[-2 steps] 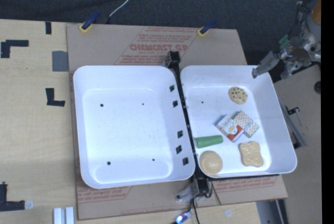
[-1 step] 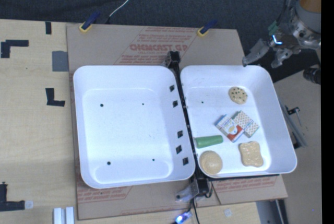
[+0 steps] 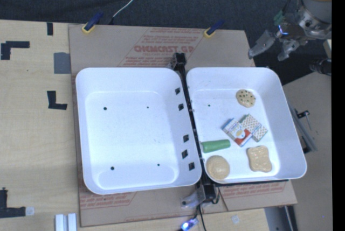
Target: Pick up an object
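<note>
My gripper (image 3: 273,48) hangs at the upper right, beyond the far right corner of the right bin (image 3: 269,76), with its two fingers spread apart and nothing between them. In the right bin lie a round chocolate-chip cookie (image 3: 246,97), a small patterned carton (image 3: 245,129) in red, white and blue, a green cylinder (image 3: 215,145), a round tan bun (image 3: 218,167) and a tan bread-slice shape (image 3: 259,159). All of them rest on the bin floor, well below and to the left of the gripper.
The left bin (image 3: 129,127) adjoins the right one along a clipped middle seam (image 3: 186,117). Both stand on a cardboard sheet (image 3: 156,47) held by blue-and-yellow clamps (image 3: 92,21). A black cable (image 3: 126,4) runs across the dark floor at the back.
</note>
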